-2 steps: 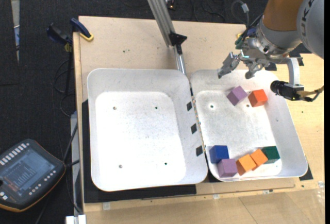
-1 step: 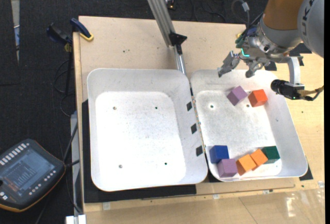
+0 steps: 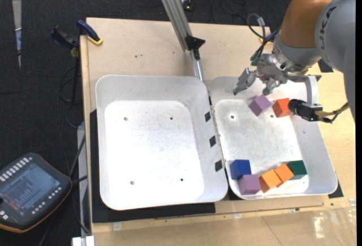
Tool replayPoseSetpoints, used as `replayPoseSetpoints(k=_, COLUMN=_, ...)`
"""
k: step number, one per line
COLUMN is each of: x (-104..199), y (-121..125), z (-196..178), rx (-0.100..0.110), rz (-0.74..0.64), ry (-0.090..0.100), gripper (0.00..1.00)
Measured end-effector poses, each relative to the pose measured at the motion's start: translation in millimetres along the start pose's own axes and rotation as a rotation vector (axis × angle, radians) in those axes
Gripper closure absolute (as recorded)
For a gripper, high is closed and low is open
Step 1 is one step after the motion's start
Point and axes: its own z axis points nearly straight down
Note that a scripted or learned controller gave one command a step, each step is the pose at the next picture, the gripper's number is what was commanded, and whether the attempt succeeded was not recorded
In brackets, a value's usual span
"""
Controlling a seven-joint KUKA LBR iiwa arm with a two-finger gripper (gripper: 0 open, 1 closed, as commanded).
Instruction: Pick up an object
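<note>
My gripper point(image 3: 254, 85) hangs over the far end of the right bin point(image 3: 322, 151). Its fingers point(image 3: 242, 82) are spread open with nothing between them. Just in front of the fingertips lies a purple block point(image 3: 260, 105), and an orange block point(image 3: 281, 107) sits beside it to the right. Along the bin's near edge sit a blue block point(image 3: 240, 168), a second purple block point(image 3: 249, 184), a second orange block point(image 3: 270, 177) and a green block point(image 3: 296, 169).
The left bin point(image 3: 107, 143) lies beside the right one, across a shared rim with black clips. A metal pole point(image 3: 172, 4) slants in from the top. A pendant point(image 3: 25, 191) rests at the lower left, off the bench.
</note>
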Motion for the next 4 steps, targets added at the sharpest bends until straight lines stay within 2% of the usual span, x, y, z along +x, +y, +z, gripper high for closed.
replayPoseSetpoints(k=2, x=-2.3, y=-11.6, z=108.4, rx=0.001, rz=0.000, ry=0.001, gripper=0.00)
replayPoseSetpoints(k=3, x=-2.7, y=-9.6, z=94.1, rx=-0.006, rz=0.001, ry=0.000, gripper=1.00)
replayPoseSetpoints(k=4, x=-7.7, y=-4.8, z=31.4, rx=-0.012, rz=0.000, ry=-0.002, gripper=1.00)
